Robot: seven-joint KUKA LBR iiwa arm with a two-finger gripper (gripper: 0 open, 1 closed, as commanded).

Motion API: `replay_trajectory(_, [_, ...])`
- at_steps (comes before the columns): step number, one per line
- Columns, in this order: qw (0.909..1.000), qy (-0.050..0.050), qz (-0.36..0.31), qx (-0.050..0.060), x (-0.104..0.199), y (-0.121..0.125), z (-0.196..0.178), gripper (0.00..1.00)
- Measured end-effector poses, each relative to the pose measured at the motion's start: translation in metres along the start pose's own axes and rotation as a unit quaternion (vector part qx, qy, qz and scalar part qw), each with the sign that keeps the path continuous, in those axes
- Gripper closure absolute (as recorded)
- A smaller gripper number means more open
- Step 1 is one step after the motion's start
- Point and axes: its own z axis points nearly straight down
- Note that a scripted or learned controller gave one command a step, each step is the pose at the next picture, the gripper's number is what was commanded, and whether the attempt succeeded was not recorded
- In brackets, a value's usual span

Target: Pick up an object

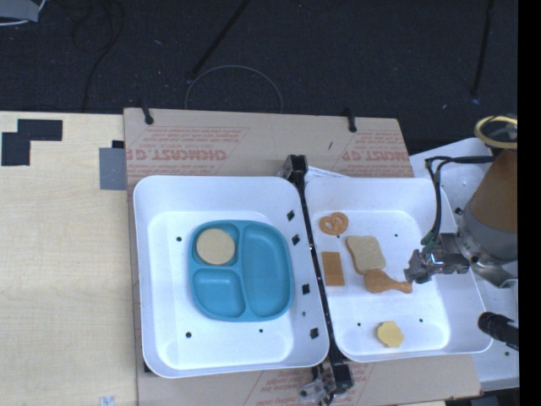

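The right bin (423,194) holds a pretzel (333,223), a slice of toast (366,253), a thin brown cracker (332,269), a brown drumstick-shaped piece (386,282) and a small yellow round piece (390,334). My gripper (423,266) sits low at the right side of this bin, just right of the drumstick piece's thin end. The arm comes in from the right edge. In the left bin, a blue divided plate (254,269) carries a round tan cookie (215,246) in its upper left compartment.
A black divider (308,260) runs between the two white bins. Cardboard (254,142) lies under both bins. A pale wooden bench top (59,252) spreads to the left. Cables (436,201) hang near the arm on the right.
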Motion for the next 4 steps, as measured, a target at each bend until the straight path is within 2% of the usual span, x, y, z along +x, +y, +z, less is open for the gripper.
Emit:
replay_trajectory(1, [1.0,0.0,-0.001,0.001,-0.001,0.001,-0.027,1.0])
replay_trajectory(4, [1.0,0.002,-0.003,0.004,0.16,-0.006,-0.045,1.0])
